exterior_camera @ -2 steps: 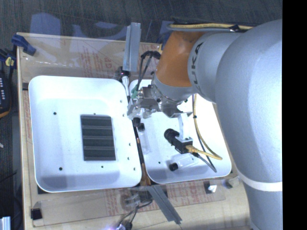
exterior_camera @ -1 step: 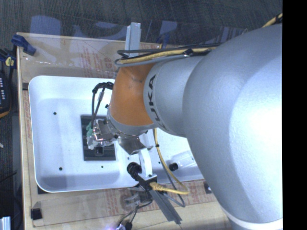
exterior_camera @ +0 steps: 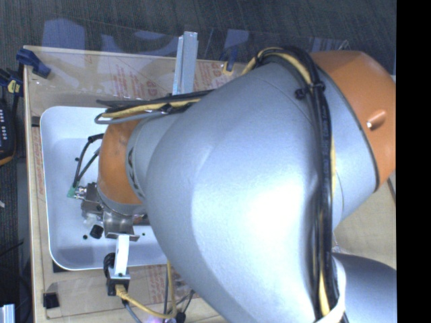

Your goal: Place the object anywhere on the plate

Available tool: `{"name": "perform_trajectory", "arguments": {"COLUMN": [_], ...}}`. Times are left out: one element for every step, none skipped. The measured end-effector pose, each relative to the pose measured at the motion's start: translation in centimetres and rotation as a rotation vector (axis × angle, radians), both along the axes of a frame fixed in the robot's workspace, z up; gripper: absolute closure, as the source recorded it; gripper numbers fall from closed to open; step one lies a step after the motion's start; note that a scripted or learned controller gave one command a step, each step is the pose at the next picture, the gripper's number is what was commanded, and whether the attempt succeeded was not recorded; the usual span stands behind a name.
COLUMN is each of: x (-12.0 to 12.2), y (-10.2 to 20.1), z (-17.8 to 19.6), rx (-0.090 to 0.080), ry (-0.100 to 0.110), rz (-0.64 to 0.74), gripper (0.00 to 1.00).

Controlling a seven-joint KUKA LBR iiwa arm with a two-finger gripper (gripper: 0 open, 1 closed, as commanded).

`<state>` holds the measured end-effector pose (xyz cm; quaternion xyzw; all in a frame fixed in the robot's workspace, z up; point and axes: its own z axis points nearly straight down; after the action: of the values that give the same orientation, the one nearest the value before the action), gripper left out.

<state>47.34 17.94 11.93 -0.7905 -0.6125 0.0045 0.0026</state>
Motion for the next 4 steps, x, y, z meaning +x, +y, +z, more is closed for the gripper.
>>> {"name": "perform_trajectory", "arguments": {"x": [0.3,1.8,3.1,0.3], "y": [-6.5,0.3,-0.1,-10.0], "z": [8.2,4.2,10.9,14.6], "rx": [0.002,0.003,0.005,0.006], "ry": [-0.006,-0.004,-0.006,-0.006], "rz": [0.064,0.327,0.359,0.446], "gripper": [1.0,1.0,1.0,1.0]}}
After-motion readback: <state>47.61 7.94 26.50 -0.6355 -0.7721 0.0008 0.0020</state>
